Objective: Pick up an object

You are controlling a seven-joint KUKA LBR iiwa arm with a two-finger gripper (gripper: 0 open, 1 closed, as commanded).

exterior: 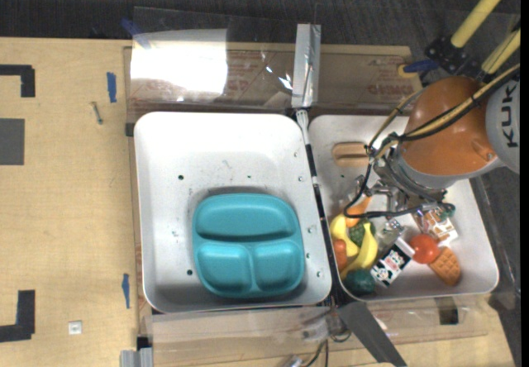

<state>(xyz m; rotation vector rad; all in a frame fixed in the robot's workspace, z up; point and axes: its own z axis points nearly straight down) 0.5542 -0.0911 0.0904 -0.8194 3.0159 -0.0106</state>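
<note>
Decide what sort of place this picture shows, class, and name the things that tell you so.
Probably a robot lab test bench, not a home. A grey and orange robot arm reaches over two white bins; one holds a teal divided tray, the other a pile of toy food, beside a taped wooden bench.

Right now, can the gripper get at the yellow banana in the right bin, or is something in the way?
Probably yes. The gripper hangs over the right bin, just beside the yellow banana. The banana lies on top of the pile with its upper side bare, though a green toy crowds it closely.
</note>
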